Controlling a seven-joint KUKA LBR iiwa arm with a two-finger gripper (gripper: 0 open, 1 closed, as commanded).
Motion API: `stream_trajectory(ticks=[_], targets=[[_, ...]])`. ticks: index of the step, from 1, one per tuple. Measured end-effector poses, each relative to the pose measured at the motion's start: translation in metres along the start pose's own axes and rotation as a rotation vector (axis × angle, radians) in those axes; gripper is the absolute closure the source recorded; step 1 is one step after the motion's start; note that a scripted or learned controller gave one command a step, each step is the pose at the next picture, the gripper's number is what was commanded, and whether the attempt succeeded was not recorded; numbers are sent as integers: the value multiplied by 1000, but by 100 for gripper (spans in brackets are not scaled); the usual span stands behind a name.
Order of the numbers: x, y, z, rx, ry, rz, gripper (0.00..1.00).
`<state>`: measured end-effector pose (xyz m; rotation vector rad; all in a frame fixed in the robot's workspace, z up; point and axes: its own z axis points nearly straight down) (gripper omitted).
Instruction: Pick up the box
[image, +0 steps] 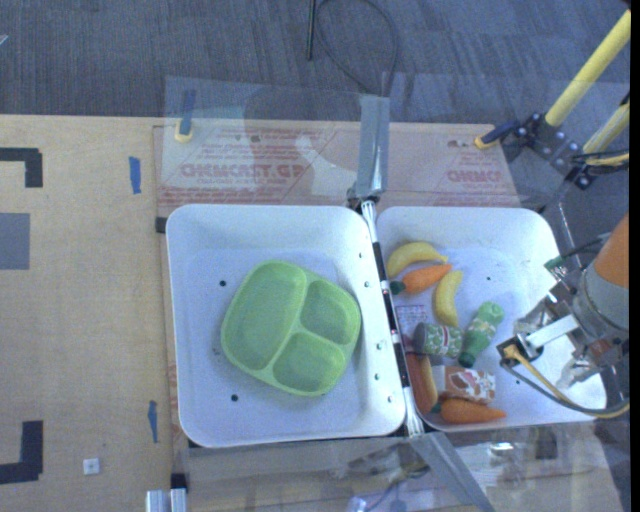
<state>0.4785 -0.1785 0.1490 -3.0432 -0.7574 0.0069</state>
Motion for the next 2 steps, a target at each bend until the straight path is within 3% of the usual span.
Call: stream_trajectory(ticks=[1, 2], targets=[[85, 92, -132, -4, 2, 281, 0], [60, 39, 61, -7, 8, 240, 0]])
